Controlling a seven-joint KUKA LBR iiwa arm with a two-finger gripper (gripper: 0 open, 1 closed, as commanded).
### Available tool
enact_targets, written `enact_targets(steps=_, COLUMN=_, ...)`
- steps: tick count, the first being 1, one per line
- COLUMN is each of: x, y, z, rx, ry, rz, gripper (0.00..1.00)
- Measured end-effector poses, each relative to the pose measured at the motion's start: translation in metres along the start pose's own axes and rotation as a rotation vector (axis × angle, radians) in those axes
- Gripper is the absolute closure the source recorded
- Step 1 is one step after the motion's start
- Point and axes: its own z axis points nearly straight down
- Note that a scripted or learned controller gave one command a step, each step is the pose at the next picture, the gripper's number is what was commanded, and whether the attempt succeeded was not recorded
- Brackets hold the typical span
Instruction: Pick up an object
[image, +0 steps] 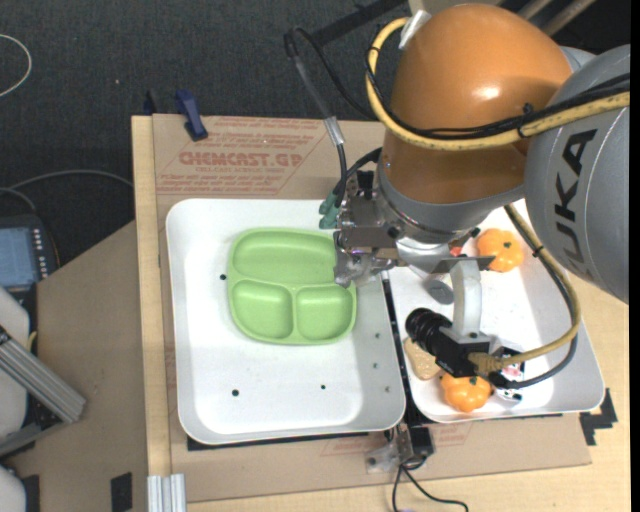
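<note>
Green divided plate (290, 285) lies flat in the left bin (200, 380), in that bin's upper right part, with its right rim close to the wall shared with the other bin. It looks like moulded plastic, smooth and matt, pale green, with rounded corners and 3 compartments: 1 wide one along the far side and 2 smaller ones along the near side, parted by low raised ridges. It is nearly as deep as it is wide, so it has no marked long axis.

The gripper (348, 272) sits over the plate's right rim, about where the wide compartment meets the right-hand small one. So the plate spreads away from the gripper toward the view's left, and only its thin raised edge lies beneath the tool. I cannot tell whether the gripper is open or closed, because the wrist and the orange band hide it from above, nor whether it touches the rim.

In my judgement a grasp here turns on pinching that thin rim. The plate is broad, shallow and probably slippery, so it may tilt or slide out.

The right bin (560, 330) holds 2 small orange pumpkin-like things, rounded and glossy: 1 at the far side (500, 250) and 1 at the near edge (465, 392). Both are well apart from the plate and to the gripper's right. Both bins are white, smooth and shallow, on a brown board (250, 150) with red print.
</note>
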Motion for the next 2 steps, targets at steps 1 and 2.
enact_targets(steps=1, x=-0.083, y=0.000, z=0.150, rx=0.007, ry=-0.002, rz=0.013, gripper=1.00)
enact_targets(steps=2, x=-0.073, y=0.002, z=-0.032, rx=-0.030, ry=0.007, rz=0.000, gripper=1.00)
